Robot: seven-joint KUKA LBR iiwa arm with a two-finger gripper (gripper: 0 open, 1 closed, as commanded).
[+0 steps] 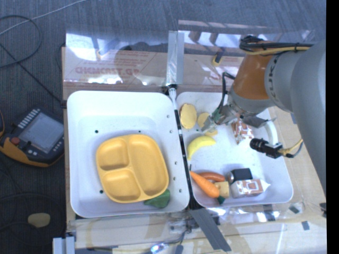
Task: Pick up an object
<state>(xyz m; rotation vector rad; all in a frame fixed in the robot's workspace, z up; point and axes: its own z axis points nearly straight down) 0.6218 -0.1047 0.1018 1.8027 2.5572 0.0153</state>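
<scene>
Fruit and toy food lay scattered in the right bin (283, 192), and we found the gripper (211, 124) down among it, its tip just right of a pale yellow potato-like piece (187, 116) near the bin's upper left corner. A second small yellowish piece (203, 119) sat right at the fingertips, touching or nearly so; we could not tell whether it was between the fingers, nor how far the fingers stood apart, since the wrist and the grey arm (302, 83) hid them from above.

The pale yellow piece stood with its long axis running roughly up and down in the view, close along the wall that divides the bins. Just below the gripper we saw a banana (199, 144), curved, its long axis slanting from lower left to upper right, its upper end near the fingertips.

Further out, an orange carrot (204, 184) lay near the bin's lower left, pointing up-left to down-right, with a red piece (212, 176) alongside it. To its right were a small black block (241, 174) and a red-and-white carton (251, 187), and a red-and-white packet (242, 132) lay just right of the gripper.

In the left bin (79, 142) we saw a yellow divided plate (132, 167), tilted in the view, with a green item (159, 199) peeking out from under its lower right edge.
</scene>
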